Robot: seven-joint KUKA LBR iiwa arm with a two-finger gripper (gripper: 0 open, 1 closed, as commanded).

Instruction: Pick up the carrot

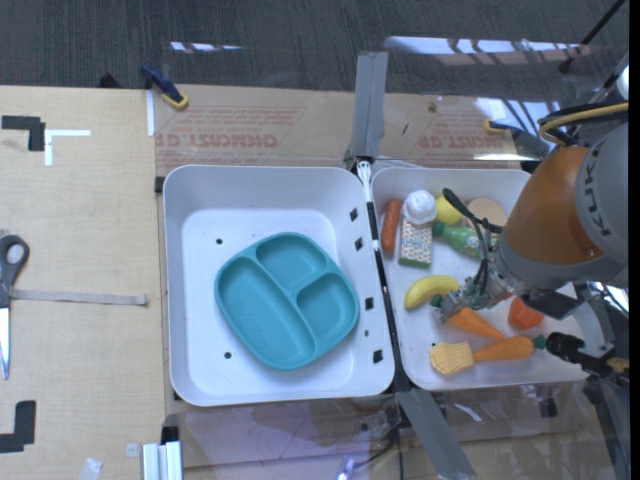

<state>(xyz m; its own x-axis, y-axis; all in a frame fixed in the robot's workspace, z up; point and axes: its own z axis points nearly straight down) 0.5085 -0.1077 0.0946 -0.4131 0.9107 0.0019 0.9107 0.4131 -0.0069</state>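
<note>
Two white bins sit side by side on the surface; left bin (180, 298) holds a teal divided plate (287, 300). Right bin (570, 373) has the carrot (472, 321) near centre, w/ the end effector (470, 294) just above it, touching or nearly so; can't tell its opening or any grip. Banana (430, 290) lies just left. Cardboard (230, 128) behind shows mirrored print, unreadable. Scissors (8, 298) lie far left.

Two white bins (180, 298), one teal divided plate (287, 300), two bananas (432, 291), two carrots (500, 349), one bottle (418, 230), one sausage (390, 226), one corn cob (451, 358).
</note>
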